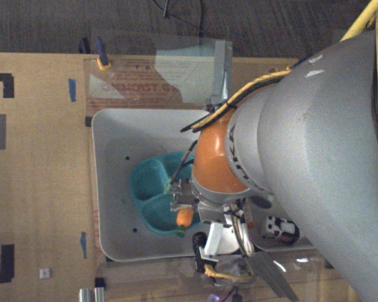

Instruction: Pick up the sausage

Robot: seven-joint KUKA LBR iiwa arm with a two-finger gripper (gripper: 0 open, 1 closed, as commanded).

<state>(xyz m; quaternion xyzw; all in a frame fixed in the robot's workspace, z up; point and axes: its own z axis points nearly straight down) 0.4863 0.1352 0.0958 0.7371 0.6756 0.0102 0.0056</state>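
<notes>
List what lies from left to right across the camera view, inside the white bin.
Bin wall → teal divided tray → small orange item → black-and-white toy, partly under the arm.

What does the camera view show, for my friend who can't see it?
A big grey arm with an orange band reaches into a white bin, over a teal tray. A small orange thing sits at the tray's edge, and a black-and-white toy lies nearby.
</notes>
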